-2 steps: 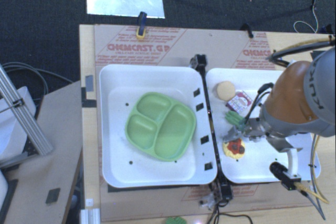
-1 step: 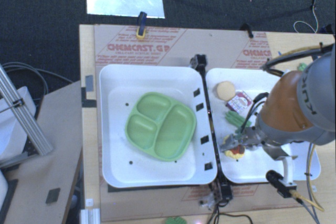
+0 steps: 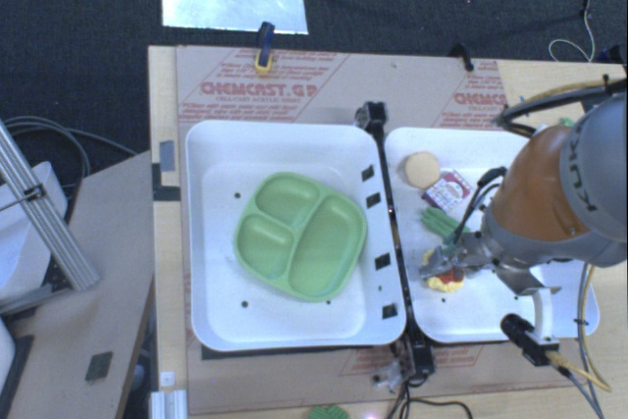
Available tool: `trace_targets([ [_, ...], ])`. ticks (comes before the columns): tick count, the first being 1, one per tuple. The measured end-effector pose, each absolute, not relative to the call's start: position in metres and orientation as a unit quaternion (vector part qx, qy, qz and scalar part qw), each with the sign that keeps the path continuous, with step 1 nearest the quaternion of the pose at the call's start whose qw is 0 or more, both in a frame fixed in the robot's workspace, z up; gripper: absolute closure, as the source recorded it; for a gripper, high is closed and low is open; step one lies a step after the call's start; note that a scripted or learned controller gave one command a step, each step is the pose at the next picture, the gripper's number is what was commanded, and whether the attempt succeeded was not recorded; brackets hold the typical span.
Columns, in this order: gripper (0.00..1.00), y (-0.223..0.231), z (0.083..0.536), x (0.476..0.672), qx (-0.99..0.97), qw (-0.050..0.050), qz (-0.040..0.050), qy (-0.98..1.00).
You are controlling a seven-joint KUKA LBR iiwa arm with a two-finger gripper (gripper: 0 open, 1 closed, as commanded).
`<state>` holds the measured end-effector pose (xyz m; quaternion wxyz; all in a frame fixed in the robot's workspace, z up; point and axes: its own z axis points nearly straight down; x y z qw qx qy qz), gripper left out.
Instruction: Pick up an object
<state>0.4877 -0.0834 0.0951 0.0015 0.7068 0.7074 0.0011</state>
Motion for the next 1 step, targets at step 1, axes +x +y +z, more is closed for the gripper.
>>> trace_targets([
  [1,1.00,-0.0148,0.1900,0.5307,0.702,0.004,0.0054,0.712],
])
